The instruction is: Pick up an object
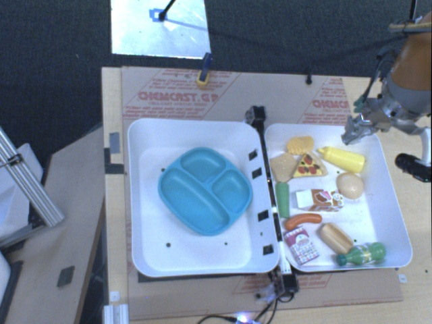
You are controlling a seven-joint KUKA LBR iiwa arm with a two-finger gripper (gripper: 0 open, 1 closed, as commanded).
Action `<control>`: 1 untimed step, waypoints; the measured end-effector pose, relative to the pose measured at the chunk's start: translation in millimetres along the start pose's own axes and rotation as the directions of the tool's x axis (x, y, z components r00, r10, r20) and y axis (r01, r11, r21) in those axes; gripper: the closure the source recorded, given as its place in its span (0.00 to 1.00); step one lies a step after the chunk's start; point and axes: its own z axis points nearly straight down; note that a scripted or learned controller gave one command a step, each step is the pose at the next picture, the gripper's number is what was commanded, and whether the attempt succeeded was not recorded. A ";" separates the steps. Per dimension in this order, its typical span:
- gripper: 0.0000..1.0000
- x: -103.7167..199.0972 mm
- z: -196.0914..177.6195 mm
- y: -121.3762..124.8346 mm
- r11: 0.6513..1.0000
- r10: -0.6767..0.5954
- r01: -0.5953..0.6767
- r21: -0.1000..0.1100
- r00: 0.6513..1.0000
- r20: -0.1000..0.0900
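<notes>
The right bin (391, 181) holds several toy foods: a yellow mustard bottle (344, 158), a pizza slice (310, 165), a tan cracker (300, 144), a bread wedge (283, 167), an egg-like ball (350, 185), a green stick (282, 198), a small printed carton (322, 199), a sausage (304, 221), a bread roll (335, 237), a red packet (303, 245) and a green bottle (362, 254). My gripper (354, 131) hangs above the bin's far right corner, just beyond the mustard bottle, with nothing seen between its fingers.
The left bin (152, 147) holds a blue compartment plate (204, 190). A black divider with clips (264, 194) runs between the bins. A yellow clamp (203, 78) sits on the cardboard behind them. A metal rail (27, 187) leans at the left.
</notes>
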 end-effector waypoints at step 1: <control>1.00 0.2 -0.2 1.0 1.000 -0.001 0.001 0.006 1.000 -0.001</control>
